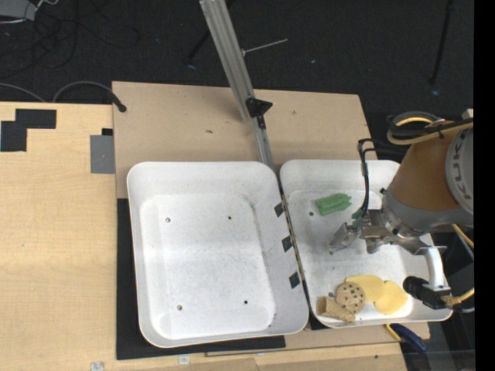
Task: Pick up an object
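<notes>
A: where's your tool [346, 238] right now?

B: low in the right bin [303, 178], roughly mid-floor. arm [429, 188] leans in from the right, wrist tilted so the tool points toward the divider between the bins

A: holding anything?

B: nothing between the fingers that you can see. whether they're wide or narrow, cannot tell, it's a grey smear from this angle

A: candidates?

B: green block [332, 204] just up and behind the tool, close but not touching. nearer the front rim, below the tool: a yellow piece [380, 294], a round brown perforated thing [349, 294] touching its left edge, a tan scrap [335, 308] beside that

A: left bin [203, 253]?

B: nothing there you'd pick

A: so which one is it going for?

B: my guess is the green block, it's nearest and sits alone on flat floor, so there's room either side for the fingers. the front cluster is packed together near the wall, worse odds for a clean grip

A: risk?

B: tool looks offset from the block, so it could close on bare floor or nudge it away. I'd treat the pick as not yet done
</notes>
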You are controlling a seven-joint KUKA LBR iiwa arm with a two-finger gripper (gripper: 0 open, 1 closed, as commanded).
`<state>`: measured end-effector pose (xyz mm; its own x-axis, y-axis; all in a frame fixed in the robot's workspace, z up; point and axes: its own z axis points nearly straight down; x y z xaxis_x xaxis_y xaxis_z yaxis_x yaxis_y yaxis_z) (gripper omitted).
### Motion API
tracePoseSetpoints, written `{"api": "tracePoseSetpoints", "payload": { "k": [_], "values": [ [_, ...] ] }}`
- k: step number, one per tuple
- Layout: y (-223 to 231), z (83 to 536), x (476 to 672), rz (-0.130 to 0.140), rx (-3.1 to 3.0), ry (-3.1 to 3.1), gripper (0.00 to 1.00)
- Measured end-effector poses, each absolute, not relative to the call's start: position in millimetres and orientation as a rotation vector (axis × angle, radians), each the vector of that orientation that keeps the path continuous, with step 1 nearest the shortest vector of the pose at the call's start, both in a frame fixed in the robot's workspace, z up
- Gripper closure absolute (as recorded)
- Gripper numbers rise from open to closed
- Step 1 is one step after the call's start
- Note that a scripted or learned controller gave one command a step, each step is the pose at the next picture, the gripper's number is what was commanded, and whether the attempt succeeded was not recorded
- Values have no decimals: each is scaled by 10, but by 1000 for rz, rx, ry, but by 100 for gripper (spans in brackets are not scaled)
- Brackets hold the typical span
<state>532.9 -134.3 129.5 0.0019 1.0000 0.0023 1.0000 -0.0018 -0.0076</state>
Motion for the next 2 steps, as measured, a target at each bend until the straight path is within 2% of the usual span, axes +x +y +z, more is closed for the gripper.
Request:
{"api": "tracePoseSetpoints", "payload": {
  "k": [1, 2],
  "values": [
    [-1366, 1418, 5329, 4, -2228, -2208, 100],
    [-1310, 1866, 5300, -2, -2221, -2223, 100]
  ]
}}
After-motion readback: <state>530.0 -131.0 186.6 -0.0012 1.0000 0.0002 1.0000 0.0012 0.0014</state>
